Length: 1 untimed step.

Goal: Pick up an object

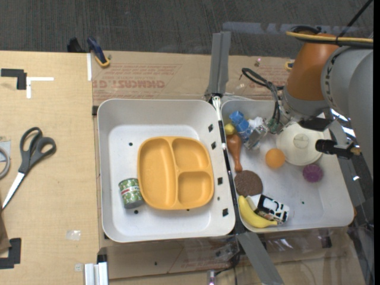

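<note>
While jaws [259,130] hover, blue object [238,120] just beside.

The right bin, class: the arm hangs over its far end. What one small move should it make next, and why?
Probably lower a little toward the clutter at the far end of the right bin. The arm is above the blue block and the silvery packet, and nothing looks lifted yet. The gripper is hard to make out, so this is a guess.
</note>
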Each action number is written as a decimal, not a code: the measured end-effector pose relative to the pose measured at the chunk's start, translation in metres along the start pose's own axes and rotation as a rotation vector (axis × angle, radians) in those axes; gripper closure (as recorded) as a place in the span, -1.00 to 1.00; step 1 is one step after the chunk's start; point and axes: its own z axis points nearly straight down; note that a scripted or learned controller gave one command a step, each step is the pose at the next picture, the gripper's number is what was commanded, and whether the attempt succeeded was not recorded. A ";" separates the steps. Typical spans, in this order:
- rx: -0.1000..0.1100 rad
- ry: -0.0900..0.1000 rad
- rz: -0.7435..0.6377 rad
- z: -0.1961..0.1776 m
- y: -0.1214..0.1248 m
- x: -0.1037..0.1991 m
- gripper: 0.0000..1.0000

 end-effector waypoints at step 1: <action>0.002 -0.001 0.214 0.000 0.006 0.006 -1.00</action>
